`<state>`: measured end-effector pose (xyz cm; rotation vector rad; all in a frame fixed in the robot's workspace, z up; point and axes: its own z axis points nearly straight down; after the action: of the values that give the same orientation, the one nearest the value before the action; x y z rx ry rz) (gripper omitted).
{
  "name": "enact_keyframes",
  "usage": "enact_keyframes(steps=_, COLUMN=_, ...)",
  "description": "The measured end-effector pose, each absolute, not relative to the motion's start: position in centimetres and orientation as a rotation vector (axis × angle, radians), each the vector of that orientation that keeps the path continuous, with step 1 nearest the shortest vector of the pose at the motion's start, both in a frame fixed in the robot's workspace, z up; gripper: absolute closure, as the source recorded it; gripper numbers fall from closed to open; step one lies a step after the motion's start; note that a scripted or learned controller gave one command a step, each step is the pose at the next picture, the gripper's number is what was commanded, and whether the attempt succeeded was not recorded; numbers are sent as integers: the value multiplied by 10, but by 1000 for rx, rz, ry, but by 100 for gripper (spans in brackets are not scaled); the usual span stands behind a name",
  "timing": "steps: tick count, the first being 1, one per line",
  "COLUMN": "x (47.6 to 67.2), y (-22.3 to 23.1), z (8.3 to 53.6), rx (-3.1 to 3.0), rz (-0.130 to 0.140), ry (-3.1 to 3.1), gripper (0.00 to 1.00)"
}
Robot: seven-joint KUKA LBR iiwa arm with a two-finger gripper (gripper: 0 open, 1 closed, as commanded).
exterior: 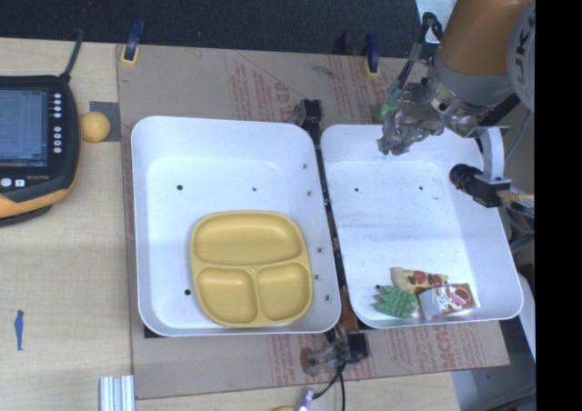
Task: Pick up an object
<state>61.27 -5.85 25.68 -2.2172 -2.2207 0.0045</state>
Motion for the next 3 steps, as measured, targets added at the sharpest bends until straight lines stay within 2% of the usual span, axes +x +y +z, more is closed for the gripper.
enact_keyframes(steps=1, x=644, y=-110, z=227, rx=-2219, rz=4, ry=-2223, gripper=100)
enact_keyframes(steps=2, x=644, y=-110, z=238, rx=-2216, rz=3, ry=-2226, gripper=100)
enact_keyframes(steps=3, x=655, y=-11, z=198, rx=-2212, rz=5, ry=-2227, gripper=100)
